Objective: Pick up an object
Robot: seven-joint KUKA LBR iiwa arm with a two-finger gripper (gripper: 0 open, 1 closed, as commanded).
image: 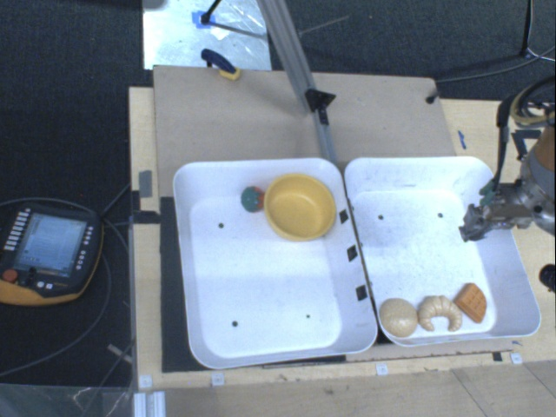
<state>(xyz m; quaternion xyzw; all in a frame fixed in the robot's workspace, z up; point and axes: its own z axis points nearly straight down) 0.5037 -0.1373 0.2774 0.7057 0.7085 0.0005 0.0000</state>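
1. I see two white bins side by side on the bench: left bin [208, 320], right bin [417, 189].
2. My arm comes in from the right edge; the gripper [476, 222] sits over the right bin's right side, about mid-height, near the right wall.
3. Claw state: I cannot tell. It is a small dark grey lump at this slant, and no separate parts can be made out.
4. Nothing visible in the claw; I see no object at its tip.
5. Pickable things in the right bin, all along the front wall: a round beige bun [399, 317] at the front left corner, a croissant [441, 312] just beside it to the right, and an orange waffle-like piece [472, 301] just right of the croissant, tilted.
6. Bun and croissant look like they touch or nearly touch; croissant and orange piece are very close, contact unclear.
7. All three lie well apart from the gripper, nearer the camera than it.
8. Left bin holds a yellow bowl [300, 207], upright, at the back right corner near the wall shared with the right bin.
9. A small dark green ball [252, 199] sits just left of the bowl, touching or almost touching its rim.
10. Off the bench at left, a pendant controller [48, 252] lies on the dark floor.
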